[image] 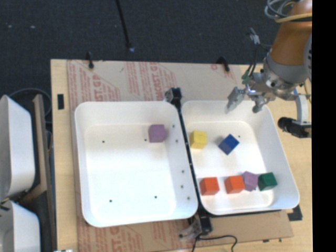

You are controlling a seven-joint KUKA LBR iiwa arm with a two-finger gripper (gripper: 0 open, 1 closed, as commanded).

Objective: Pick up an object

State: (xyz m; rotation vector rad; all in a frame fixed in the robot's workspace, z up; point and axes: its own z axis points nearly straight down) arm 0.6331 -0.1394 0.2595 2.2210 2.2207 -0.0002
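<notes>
While two shallow white bins sit side by side on the counter (63,88), seven small cubes are spread between them. Printed red lettering runs across the brown counter surface at 12 o'clock of the bins, but it appears reversed and cannot be read with confidence.

One cube, the lilac cube (157,133), lies alone in the left bin (100,193), toward that bin's 1 o'clock corner. The right bin (278,156) holds six: a yellow cube (198,139) at its 10 o'clock, a blue cube (228,144) just to the 3 o'clock side of the yellow one and turned at an angle, and a row along the 6 o'clock wall. That row counts two orange cubes (209,186), near each other but apart, then a purple cube (251,180) touching the second orange one, then a green cube (268,181) touching the purple.

The end effector (244,102) hangs over the right bin's 1 o'clock corner, its two fingers spread wide with nothing between them. It is well apart from every cube; the blue cube is the nearest, at its 6 o'clock.
</notes>
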